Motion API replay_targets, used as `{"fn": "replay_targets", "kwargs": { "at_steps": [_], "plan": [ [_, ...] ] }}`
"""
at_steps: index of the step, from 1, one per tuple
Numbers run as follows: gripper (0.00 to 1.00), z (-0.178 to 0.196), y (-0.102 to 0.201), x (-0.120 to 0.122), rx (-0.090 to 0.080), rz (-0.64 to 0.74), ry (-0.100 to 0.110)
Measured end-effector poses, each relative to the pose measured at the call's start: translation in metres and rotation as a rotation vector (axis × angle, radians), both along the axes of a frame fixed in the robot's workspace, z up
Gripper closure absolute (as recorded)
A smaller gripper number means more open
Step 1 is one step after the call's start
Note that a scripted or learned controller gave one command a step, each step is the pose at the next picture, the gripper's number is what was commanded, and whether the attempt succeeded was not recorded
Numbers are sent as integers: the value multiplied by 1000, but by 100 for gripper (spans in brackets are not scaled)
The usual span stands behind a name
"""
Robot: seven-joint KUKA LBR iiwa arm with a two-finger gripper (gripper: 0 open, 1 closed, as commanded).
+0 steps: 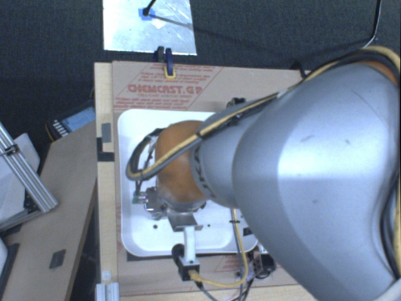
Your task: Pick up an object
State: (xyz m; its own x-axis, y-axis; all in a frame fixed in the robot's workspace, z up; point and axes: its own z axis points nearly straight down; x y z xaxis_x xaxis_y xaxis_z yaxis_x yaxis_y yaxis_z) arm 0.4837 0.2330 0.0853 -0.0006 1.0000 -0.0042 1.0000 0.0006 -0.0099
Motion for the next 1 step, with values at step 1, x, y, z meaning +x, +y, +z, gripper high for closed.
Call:
{"fn": "replay_targets", "kwargs": {
  "at_steps": [1],
  "plan": [
    [100, 70, 1, 70, 7, -1, -20]
  ]
}}
